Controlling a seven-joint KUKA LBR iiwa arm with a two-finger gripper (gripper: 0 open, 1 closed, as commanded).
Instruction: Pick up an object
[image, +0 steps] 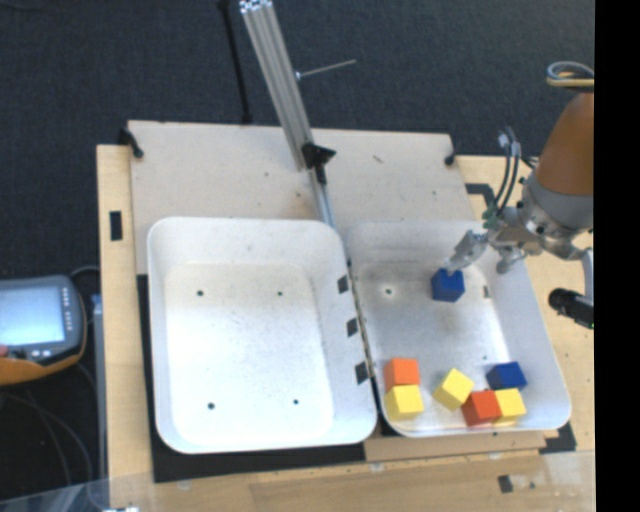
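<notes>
The gripper (468, 252) hung open just above the blue cube (448, 285); it looked light and rigid, best pinched across flat sides.

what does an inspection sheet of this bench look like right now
surface: wooden bench bearing a left bin and a right bin, both white and speckled
job's things: all in the right bin; a blue cube alone near the far side; at the near side an orange cube touching a yellow cube, a tilted yellow cube, and a blue cube behind an orange cube and a yellow cube
clutter: nothing seen
grippers: gripper above the right bin's far side, just beside the lone blue cube; fingers too blurred to judge
cables: dark cables at the wrist
surroundings: dark carpet, metal pole, small screen at left
</notes>
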